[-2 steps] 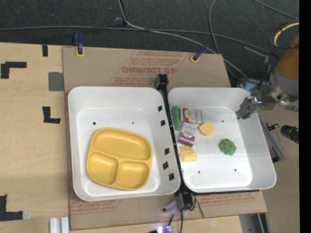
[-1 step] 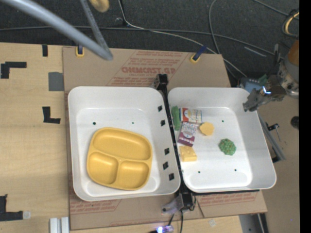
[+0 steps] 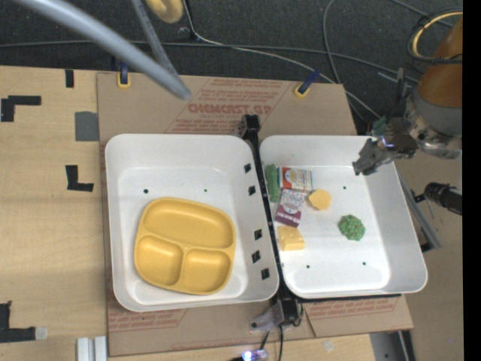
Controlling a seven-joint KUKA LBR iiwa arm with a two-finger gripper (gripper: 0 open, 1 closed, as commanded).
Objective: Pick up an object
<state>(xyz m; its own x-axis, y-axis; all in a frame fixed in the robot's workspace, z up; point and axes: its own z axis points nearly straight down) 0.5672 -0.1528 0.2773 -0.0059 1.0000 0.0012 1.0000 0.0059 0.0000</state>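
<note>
claw (image 3: pixel 366 164) hangs at the right bin's (image 3: pixel 391 277) far rim; i can't tell its opening, and i see nothing held. below-left sit my likely targets: green lump (image 3: pixel 351 227), yellow block (image 3: pixel 291 238), small yellow piece (image 3: pixel 320 199), loosely scattered

Both bins: left bin (image 3: pixel 120 201) and right bin (image 3: pixel 391 254) smooth white plastic, slight sheen. Divided tray (image 3: pixel 184 243) yellow plastic, smooth, glossy highlights. Broccoli piece (image 3: pixel 351 227) green, bumpy, matt. Cheese wedge (image 3: pixel 291 238) pale yellow, smooth, matt. Snack packets (image 3: pixel 293 190) printed foil or paper, shiny. Cardboard sheet (image 3: pixel 225 100) under bins brown, matt, printed red. Bench top (image 3: pixel 45 232) light wood-look, matt. Gripper (image 3: pixel 370 159) dark, matt.
</note>
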